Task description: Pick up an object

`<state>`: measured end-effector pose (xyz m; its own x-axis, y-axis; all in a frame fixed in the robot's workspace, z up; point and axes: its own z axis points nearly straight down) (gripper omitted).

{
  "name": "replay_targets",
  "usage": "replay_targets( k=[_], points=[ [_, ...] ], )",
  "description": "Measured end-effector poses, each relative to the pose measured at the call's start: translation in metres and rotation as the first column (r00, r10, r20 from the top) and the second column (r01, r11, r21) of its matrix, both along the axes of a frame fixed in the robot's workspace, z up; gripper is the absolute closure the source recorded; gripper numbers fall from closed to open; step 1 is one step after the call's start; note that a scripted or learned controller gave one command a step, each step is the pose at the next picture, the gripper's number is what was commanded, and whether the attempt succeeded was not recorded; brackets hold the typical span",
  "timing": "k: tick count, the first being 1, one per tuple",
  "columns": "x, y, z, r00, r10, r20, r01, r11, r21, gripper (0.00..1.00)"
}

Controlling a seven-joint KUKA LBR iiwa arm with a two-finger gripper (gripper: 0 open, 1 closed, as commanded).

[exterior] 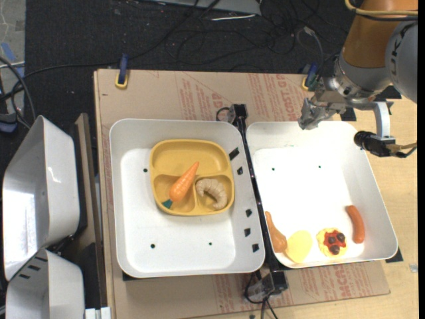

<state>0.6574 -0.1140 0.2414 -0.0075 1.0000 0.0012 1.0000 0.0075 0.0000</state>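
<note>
My gripper [309,118] hangs over the far rim of the right bin [319,178], with nothing seen between its fingers. In the left bin [133,198] sits a yellow divided plate [166,161] holding an orange carrot [184,181] and a pale shrimp-like piece [213,192]. Along the right bin's near edge lie an orange drumstick-shaped piece [275,232], a yellow round disc [299,245], a small yellow tart with dark berries [332,241] and an orange sausage [356,223].
Both bins rest on a cardboard sheet [172,92]. Black clips [242,171] line the seam between the bins. White containers [33,191] stand at the far left. Cables lie on the dark floor behind.
</note>
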Motion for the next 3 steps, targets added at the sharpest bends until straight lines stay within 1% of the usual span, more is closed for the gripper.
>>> replay_targets(
  k=[1,2,3],
  points=[
    [-0.007,0.051,0.006,1.0,-0.001,0.0,0.001,1.0,0.0,1.0],
    [-0.01,0.115,0.0,1.0,0.002,-0.001,-0.002,1.0,0.001,1.0],
    [-0.003,0.172,0.007,1.0,0.002,0.003,-0.002,1.0,0.001,1.0]
  ],
)
